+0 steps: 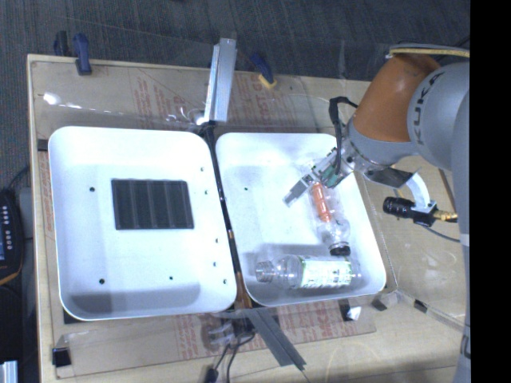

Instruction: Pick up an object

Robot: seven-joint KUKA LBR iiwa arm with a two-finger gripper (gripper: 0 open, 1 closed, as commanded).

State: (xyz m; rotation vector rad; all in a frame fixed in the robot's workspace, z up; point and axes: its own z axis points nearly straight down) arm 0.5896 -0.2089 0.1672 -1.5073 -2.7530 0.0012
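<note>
- Bench (120,337): we record a pale wooden top carrying two shallow white bins side by side, with blue clamps (81,53) along its far edge.
- Left bin (80,290): we list one item, a dark ribbed rectangular tray (152,204), lying flat near the middle.
- Right bin (247,214): we list two clear plastic bottles.
- Small bottle (329,218): clear, with an orange label and a dark cap, lying along the bin's right side, cap toward the near end, just under the gripper.
- Large bottle (307,272): clear, with a green-and-white label, lying on its side along the near wall of the right bin, close to the small bottle's cap.
- Arm (399,110): grey with an orange band, reaching in from the right over the right bin's far right corner.
- Gripper (313,178): low over the upper end of the small bottle; we cannot tell how it is set, nor whether it touches the bottle.
</note>
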